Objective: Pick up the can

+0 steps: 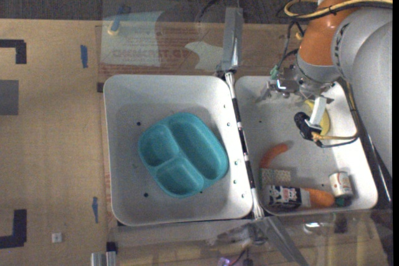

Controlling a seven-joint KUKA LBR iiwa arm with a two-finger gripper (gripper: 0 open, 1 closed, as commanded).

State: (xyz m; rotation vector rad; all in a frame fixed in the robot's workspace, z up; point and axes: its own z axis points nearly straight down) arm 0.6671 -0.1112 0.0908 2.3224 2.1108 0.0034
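The can (341,184) is small and pale with a reddish label. It sits in the near right corner of the right bin (368,196). My gripper (278,85) hangs over the far left part of that same bin, near its back wall and well away from the can. Nothing is visible in it. The grey arm with its orange band (321,40) comes in from the upper right and covers the bin's far right corner.
An orange carrot-shaped piece (274,154) lies mid-left in the right bin. A black-and-white carton (283,196) and an orange piece (321,197) lie along the near wall, just left of the can. A teal divided plate (182,154) sits in the left bin (118,134).
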